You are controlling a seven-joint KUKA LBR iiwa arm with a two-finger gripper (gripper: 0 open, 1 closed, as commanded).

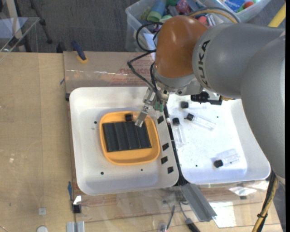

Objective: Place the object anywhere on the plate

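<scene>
An orange plate [130, 156] with a dark ridged insert lies in the left bin [86, 149]. My gripper [142, 118] hangs over the plate's far right corner, reaching down from the grey and orange arm. A small black piece [128, 118], like the cap of a vial, sits at the plate's far edge just left of the gripper tip. Whether it is touching the gripper or resting on the plate, I cannot tell.
The right bin [253, 167] holds several clear vials with black caps, one [199, 120] near its far left and another [225, 159] toward the front. A clear tub of toys [145, 13] stands behind the bins. The arm covers the right bin's far side.
</scene>
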